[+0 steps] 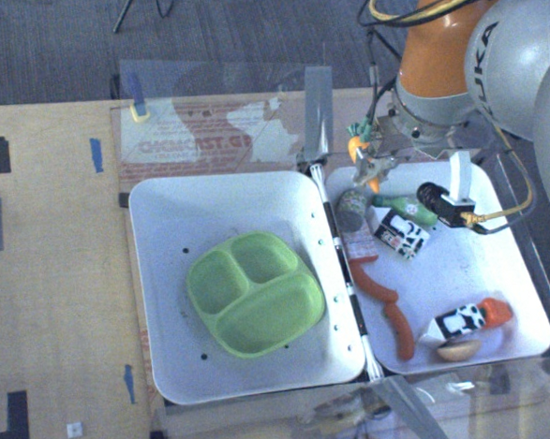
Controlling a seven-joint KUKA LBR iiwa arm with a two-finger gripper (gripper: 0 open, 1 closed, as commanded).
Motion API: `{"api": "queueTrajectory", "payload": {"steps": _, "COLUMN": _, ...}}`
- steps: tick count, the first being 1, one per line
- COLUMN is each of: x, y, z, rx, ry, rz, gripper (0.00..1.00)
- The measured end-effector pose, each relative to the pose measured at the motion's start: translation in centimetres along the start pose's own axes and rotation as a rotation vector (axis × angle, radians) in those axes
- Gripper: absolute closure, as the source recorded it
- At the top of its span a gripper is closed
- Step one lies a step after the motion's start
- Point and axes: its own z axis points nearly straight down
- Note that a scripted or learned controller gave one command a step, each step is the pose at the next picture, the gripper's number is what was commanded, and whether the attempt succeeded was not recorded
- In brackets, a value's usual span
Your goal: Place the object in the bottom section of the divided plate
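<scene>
Fixed overhead view of two white bins side by side; the left bin (172, 362) bears a green divided plate (255, 293), lying flat near the bin's middle, its two small sections toward the far side and its one large section (272, 314) toward the near side, which is judged to be the "bottom" target and holds nothing; the right bin (519, 286) holds the loose objects. The arm reaches in from the right, and its gripper (373, 165) hangs at the far left corner of the right bin, over the cluster there; whether its fingers are spread or closed cannot be told, and no object shows between them. Just beside it lie a small orange carrot-like toy (355, 146), a grey rounded piece (351, 206), a green elongated object (408, 208) and a black-and-white printed box (401, 234); which of these is the task's object cannot be told, though the gripper's position suggests one of this group. Well apart, toward the near side, lie two red sausage-like pieces (387, 311), a black-and-white toy with an orange end (474, 318) and a tan bun-like piece (459, 349). The raised walls between the bins stand across the likely transfer path; crowding in the corner may hinder a clean grasp.
</scene>
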Motion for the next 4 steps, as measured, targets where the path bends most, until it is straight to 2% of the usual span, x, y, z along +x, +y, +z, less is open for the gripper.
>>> {"api": "queueTrajectory", "payload": {"steps": 1, "x": 3.9, "y": -5.9, "z": 3.3, "rx": 0.001, "ry": 0.002, "rz": -0.067, "gripper": 1.0}}
{"api": "queueTrajectory", "payload": {"steps": 2, "x": 11.3, "y": -12.3, "z": 3.3, "rx": 0.002, "ry": 0.002, "rz": 0.013, "gripper": 1.0}}
{"api": "queueTrajectory", "payload": {"steps": 3, "x": 11.2, "y": -12.3, "z": 3.3, "rx": 0.002, "ry": 0.002, "rz": 0.015, "gripper": 0.0}}
{"api": "queueTrajectory", "payload": {"steps": 4, "x": 5.4, "y": -16.8, "z": 3.3, "rx": 0.001, "ry": 0.002, "rz": -0.244, "gripper": 0.0}}
